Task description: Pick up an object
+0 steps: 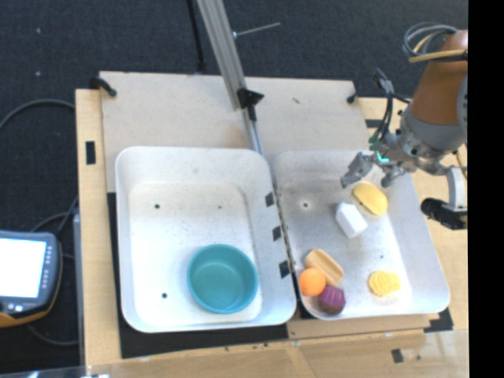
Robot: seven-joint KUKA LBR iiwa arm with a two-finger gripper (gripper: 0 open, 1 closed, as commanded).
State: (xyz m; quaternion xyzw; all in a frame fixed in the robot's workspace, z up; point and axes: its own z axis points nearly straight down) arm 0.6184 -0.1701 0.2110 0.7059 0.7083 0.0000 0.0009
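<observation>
Grey metal and an orange band were what you had of the arm in the camera view, and its upper part ran off the right edge, so you saw little above the wrist. The gripper hung over the far part of the right bin, its two fingers spread apart with nothing between them; the left finger stood out clearly, while the other finger was partly lost against the wrist hardware and the cables behind it.

Just below the jaws and a little toward the near rim lay the yellow lemon-like object, close to the right finger but apart from it as far as you could tell. Touching or nearly touching that object, further toward the near side, sat the white block. Well away from the jaws, at the near rim of that bin, you had a cluster: a tan bread-like piece, an orange ball and a purple object, packed so tightly that their edges were hard to separate. A ridged yellow piece lay apart from them, also far from the jaws.

Across the divider, far to the left of the jaws, a teal bowl sat upright in the left bin. A slanted metal post crossed the top of the view.
</observation>
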